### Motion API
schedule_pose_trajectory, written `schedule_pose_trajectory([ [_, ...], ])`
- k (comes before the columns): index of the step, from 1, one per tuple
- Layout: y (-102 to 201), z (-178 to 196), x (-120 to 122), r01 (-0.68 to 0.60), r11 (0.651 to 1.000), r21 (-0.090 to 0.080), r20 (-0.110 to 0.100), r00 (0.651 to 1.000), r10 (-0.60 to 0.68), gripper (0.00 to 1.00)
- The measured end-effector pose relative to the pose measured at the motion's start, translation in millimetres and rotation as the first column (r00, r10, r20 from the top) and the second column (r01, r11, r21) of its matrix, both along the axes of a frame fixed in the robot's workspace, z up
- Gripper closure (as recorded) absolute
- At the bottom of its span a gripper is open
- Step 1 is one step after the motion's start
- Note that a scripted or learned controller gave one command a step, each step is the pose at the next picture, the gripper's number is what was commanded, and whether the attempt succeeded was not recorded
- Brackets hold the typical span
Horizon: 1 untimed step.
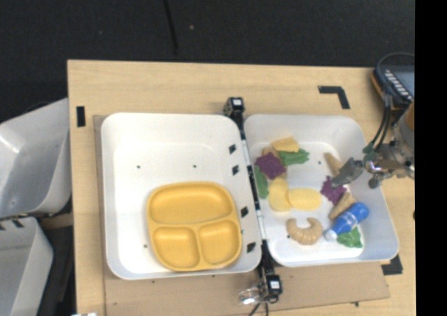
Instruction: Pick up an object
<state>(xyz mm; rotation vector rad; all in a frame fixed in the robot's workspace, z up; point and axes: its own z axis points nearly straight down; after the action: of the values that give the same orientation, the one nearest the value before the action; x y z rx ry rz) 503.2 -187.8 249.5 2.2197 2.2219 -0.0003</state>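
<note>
I see gripper (347, 173) over right bin (318, 129), just above purple toy (331, 189); finger state, can't tell; yellow divided tray (193, 224) in left bin (140, 140).

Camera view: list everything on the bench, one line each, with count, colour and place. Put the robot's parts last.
Bench: 1, light wood, under both bins.
Left bin: 1, white, left half of the bench.
Right bin: 1, white, right half of the bench.
Divided plate: 1, yellow, three compartments, lower part of the left bin.
Toy food pieces: a loose pile, yellow, purple, green and tan, in the right bin.
Croissant toy: 1, tan, near the right bin's front edge.
Bottle toy: 1, blue with white, lower right of the right bin.
Gripper: 1, dark grey, over the right bin's right side, reaching in from the right.
</note>
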Motion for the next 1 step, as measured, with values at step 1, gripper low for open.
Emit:
schedule_pose_trajectory([
  [1, 63.4, -126.7, -5.4, -0.005, 1.0, 0.005, -0.01, 1.0, 0.005, 0.0],
])
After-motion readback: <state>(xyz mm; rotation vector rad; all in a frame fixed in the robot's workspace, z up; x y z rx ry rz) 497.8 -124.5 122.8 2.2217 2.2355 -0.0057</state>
